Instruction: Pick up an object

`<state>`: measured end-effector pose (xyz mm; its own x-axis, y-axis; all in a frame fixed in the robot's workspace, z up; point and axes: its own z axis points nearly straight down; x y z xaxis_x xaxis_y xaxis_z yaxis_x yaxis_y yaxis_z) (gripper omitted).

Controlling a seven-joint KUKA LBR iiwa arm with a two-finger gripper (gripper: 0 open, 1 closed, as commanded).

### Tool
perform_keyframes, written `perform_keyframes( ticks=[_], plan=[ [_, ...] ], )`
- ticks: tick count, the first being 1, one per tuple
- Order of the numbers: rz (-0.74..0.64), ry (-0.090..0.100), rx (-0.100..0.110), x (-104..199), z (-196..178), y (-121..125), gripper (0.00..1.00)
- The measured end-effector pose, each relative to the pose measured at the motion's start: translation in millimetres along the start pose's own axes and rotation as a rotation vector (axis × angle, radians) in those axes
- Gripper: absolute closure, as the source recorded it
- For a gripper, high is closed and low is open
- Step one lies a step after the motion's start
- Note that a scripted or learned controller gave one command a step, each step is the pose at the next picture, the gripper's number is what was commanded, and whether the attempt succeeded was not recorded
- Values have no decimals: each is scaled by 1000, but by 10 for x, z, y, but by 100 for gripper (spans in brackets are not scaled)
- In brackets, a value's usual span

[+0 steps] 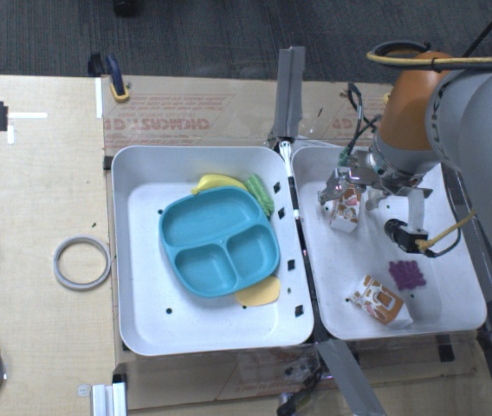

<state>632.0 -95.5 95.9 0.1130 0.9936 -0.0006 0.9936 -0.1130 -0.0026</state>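
Dark carpet lies beyond the desk point(47, 163), whose two white bins sit side by side. Over the right bin point(454, 319), the tool point(343, 199) appears to pinch a small white-and-orange carton point(346, 210) between nearly closed fingers, probably lifted clear of the floor. Nearer the camera from the tool lie a purple grape bunch point(408, 275) and an orange carton point(378, 300). Just beside the tool runs the bins' dividing wall, so open room is toward the grapes.
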Motion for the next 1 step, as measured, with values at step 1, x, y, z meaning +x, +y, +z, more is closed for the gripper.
perform_keyframes(
  ticks=[1],
  plan=[
    [5,-1,1,-16,-88,0,100]
  ],
)
